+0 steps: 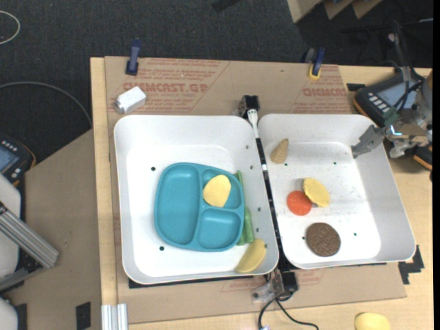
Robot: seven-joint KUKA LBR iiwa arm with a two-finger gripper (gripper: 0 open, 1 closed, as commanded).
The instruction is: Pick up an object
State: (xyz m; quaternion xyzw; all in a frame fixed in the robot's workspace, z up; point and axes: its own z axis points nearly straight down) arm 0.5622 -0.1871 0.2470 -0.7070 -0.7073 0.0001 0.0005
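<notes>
Currently gripper (363, 145) at right edge of right bin (385, 184), over bin's upper-right rim; finger spread cannot be judged, nothing seen held. Right bin contents: tan cone-shaped piece (279, 151) near upper-left corner; red round piece (298, 203) touching yellow chip-like piece (317, 192) at centre; brown round cookie (322, 239) below them, apart. Left bin (137, 184): teal divided tray (189, 208) with yellow piece (217, 190) in upper-right compartment; green item (245, 222) along tray's right side; banana (251, 256) at lower-right corner.
</notes>
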